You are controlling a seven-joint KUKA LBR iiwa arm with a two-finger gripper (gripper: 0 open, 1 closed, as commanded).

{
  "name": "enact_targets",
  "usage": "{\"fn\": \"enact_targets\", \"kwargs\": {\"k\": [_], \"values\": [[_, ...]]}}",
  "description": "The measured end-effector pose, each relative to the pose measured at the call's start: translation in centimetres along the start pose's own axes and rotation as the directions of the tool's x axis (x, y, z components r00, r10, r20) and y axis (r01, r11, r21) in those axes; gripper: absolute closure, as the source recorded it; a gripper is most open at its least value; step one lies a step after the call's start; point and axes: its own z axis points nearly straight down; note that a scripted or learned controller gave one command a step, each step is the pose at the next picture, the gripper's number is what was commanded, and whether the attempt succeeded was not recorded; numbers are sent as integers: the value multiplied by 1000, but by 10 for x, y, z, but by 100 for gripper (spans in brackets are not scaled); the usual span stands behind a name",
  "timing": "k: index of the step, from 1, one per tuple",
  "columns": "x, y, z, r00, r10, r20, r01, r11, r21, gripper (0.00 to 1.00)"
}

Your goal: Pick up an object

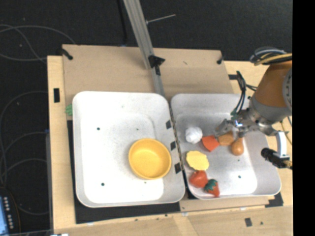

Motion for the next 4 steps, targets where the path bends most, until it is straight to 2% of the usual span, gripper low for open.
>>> {"fn": "enact_targets", "kwargs": {"k": [1,3,4], "values": [[0,1,-11,1000,2,-1,-2,1000,-3,100],[-12,5,-119,1000,-5,-1,5,1000,-5,100],[39,1,-130,1000,-6,-4,6,1000,1,100]]}}
